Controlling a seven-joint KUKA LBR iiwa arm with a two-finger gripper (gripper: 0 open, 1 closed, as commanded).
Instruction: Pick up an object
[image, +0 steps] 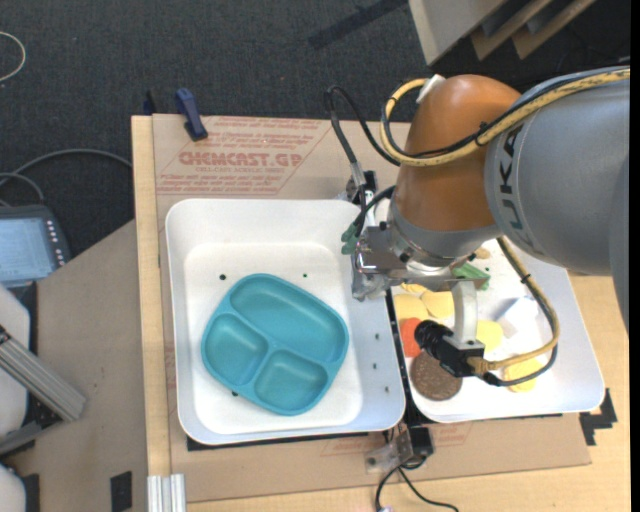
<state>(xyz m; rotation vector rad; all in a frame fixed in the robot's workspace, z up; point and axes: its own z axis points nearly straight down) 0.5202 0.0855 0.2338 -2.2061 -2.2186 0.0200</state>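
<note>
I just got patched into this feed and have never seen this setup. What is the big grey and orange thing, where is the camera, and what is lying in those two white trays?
The big shape is a robot arm, grey with an orange band above its wrist, reaching in from the right. The single camera is fixed above the bench and looks down at a slant. Two shallow white bins sit side by side. The left bin holds a teal divided plate with three compartments. The right bin holds a jumble of small items, including yellow pieces, something orange-red and a brown disc; the arm covers many of them. Its gripper hangs over that right bin, but the arm's bulk hides it, so I cannot tell whether anything is held.
</note>
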